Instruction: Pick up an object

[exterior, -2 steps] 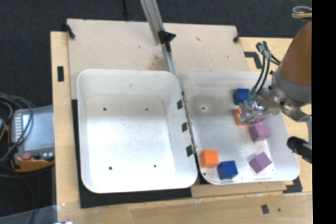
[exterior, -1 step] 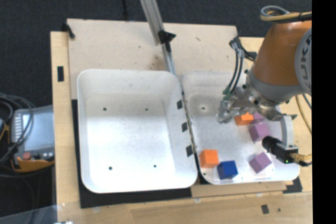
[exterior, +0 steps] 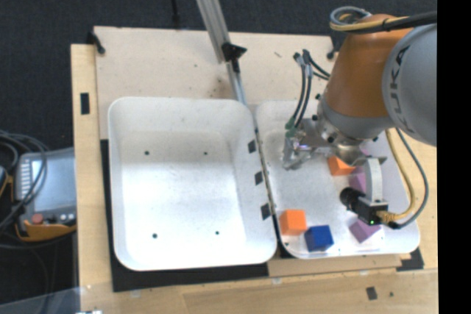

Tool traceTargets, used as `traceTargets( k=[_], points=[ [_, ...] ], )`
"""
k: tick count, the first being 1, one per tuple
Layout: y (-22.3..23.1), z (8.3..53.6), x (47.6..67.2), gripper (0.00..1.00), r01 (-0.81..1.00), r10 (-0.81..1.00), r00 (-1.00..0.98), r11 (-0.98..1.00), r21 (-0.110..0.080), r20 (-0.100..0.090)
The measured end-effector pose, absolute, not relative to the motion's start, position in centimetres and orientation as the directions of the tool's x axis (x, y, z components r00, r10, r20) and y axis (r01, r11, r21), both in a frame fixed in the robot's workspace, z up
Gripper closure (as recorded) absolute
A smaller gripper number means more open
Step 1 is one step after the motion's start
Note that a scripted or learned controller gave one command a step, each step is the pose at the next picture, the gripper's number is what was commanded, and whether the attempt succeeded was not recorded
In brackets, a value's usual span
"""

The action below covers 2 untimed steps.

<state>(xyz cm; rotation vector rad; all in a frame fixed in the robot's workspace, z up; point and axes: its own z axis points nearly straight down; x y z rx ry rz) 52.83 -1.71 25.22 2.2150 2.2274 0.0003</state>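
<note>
The robot's hand [exterior: 297, 152] hangs low in the right bin [exterior: 274, 121], beside the divider; whether it is spread or closed cannot be told. An orange block [exterior: 294, 220] and blue block [exterior: 319, 237] lie near the front rim, within reach.

Lying in the right bin: an orange cube [exterior: 294, 221] near the front-left corner, a blue cube [exterior: 319, 237] just beside it toward the front rim, a second orange block [exterior: 339, 165] partly hidden under the arm, and purple pieces [exterior: 363, 230] sitting near the right wall.
</note>
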Motion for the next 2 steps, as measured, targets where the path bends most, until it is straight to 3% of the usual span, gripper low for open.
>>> traceTargets(
  k=[1, 2],
  points=[
    [2.8, 24.0, 54.2, 1.0, 1.0, 1.0, -0.006, 0.006, 0.0, 0.0],
    [8.3, 24.5, 54.1, 1.0, 1.0, 1.0, -0.009, 0.009, 0.001, 0.002]
  ],
)
